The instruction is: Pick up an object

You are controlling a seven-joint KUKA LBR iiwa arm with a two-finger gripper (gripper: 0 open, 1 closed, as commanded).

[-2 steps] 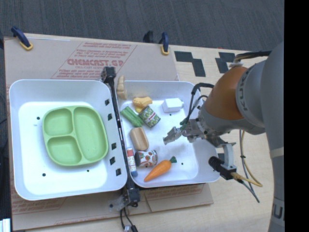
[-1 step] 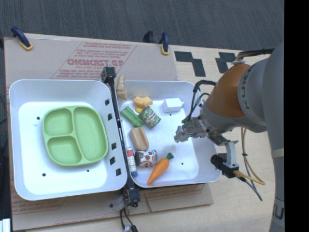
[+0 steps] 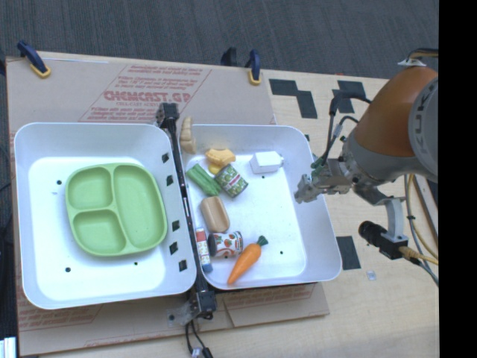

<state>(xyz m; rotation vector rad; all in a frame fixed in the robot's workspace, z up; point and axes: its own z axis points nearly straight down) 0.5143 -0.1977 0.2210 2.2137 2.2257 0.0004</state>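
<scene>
Green divided plate (image 3: 115, 207) sat alone in the left bin (image 3: 30, 144). All the small stuff was in the right bin (image 3: 317, 245): a bread roll (image 3: 215, 215) and can (image 3: 232, 181) toward its left edge, a white block (image 3: 266, 162) near the back edge, and a carrot (image 3: 246, 259) by the front edge. The carrot's long axis ran diagonally, leafy tip pointing toward the right edge. The gripper (image 3: 307, 188) hung over that right edge, so the carrot lay forward and left of it. Couldn't tell if it was open or closed.

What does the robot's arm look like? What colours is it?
The arm is big and rounded, grey with a shiny orange band on top. It narrows to a small grey metal gripper. Thin cables, some yellowish, run beside it.
</scene>
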